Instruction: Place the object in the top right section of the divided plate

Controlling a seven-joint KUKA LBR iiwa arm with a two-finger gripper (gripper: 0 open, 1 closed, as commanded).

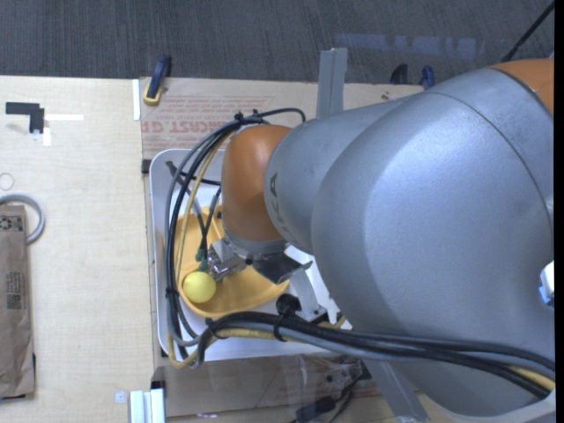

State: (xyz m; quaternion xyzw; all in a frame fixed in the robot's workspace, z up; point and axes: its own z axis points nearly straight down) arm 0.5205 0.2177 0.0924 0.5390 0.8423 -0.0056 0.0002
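1. A pale wooden bench sits below dark grey carpet; a brown paper bag lies at its left edge.
2. A white bin holds a yellow divided plate, most of it hidden under the arm.
3. The arm, grey with an orange wrist band, reaches over the bin, with black and yellow cables looping around it.
4. A ball, small, round, smooth and plain yellow, rests on the plate near its left rim.
5. The end effector hangs just above and right of the ball, close to it; whether it is released or clenched I cannot tell, and whether it touches the ball is unclear.
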